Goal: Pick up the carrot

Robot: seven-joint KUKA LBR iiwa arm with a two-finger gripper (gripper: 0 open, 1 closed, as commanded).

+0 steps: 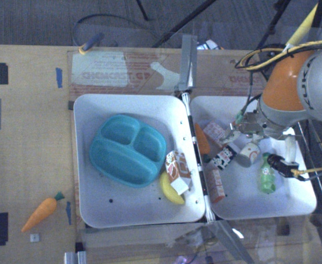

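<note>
While tool (233,138) hovers in right bin (298,202) | carrot (40,214) on surface (28,147), outside bins | tool state: cannot tell | risk: wrong-object grasp; orange item (202,141) nearby.

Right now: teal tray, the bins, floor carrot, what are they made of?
Teal tray: likely moulded plastic, matte, rounded compartments. Bins: probably thin formed plastic, white, soft sheen, rounded corners. Carrot: toy, uniform orange with green top; plastic or foam, can't tell.
</note>
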